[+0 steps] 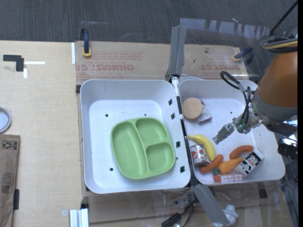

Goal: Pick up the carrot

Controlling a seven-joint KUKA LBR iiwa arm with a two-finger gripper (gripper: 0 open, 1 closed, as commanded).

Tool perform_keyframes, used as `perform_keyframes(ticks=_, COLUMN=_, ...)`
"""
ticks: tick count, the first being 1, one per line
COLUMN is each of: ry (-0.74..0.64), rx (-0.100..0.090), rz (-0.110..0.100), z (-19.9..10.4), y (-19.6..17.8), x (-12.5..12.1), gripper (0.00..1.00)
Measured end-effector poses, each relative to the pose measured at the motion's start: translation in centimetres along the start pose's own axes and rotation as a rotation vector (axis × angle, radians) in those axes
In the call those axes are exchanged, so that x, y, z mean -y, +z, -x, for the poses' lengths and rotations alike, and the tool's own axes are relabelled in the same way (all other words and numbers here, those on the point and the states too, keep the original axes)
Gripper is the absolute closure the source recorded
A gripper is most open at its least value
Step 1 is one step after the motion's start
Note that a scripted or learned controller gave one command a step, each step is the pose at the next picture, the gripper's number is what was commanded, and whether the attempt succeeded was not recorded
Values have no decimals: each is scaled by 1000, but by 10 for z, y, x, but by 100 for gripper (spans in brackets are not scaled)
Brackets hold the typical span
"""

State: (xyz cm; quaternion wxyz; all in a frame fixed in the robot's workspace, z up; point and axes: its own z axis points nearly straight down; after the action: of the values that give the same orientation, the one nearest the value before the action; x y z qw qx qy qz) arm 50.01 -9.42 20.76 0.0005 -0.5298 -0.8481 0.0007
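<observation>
The tapered orange plastic carrot [231, 164] lies below my fingers [221, 135], well apart, long axis slanting up-right; grip state I cannot tell.

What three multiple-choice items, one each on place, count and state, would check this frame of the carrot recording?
1. Where does the carrot lie?
A. in the right bin
B. on the green divided plate
C. on the bench outside the bins

2. How many compartments does the green divided plate have?
A. two
B. three
C. five

3. Where is the gripper?
A. gripping the banana
B. over the left bin
C. above the right bin, near the banana

Key: 1 A, the carrot sits at the right bin's near edge beside a small carton. 2 B, two ridges split the plate into three. 3 C, the gripper hangs just right of the banana.
</observation>
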Motion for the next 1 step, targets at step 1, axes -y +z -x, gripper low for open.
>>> perform_keyframes(ticks=1, ry=186, rx=8, rz=3, z=14, y=103, x=0, gripper=0)
